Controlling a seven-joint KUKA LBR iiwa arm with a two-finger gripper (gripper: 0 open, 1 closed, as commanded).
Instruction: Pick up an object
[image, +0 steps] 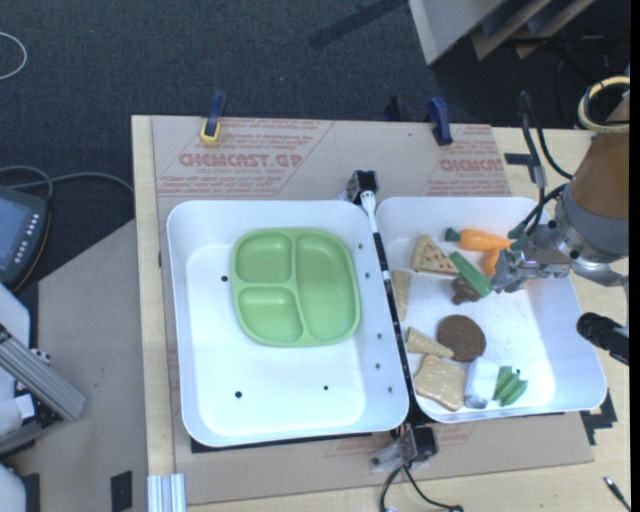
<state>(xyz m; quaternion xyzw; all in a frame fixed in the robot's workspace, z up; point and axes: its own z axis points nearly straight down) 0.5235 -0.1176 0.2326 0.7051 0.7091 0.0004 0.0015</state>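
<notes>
Saw the gripper (508, 272) just below the orange carrot (483, 240), right next to the green stick (468, 272) under that carrot. Could not tell if open or clenched. Needed to sit over the stick's middle, squeeze softly, lift straight up.

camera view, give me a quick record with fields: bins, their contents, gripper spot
left bin: green divided plate
right bin: carrot, cracker, green stick, brown round piece, toast, green bits
gripper: over the right bin, beside the green stick and carrot
holding: cannot tell
</notes>
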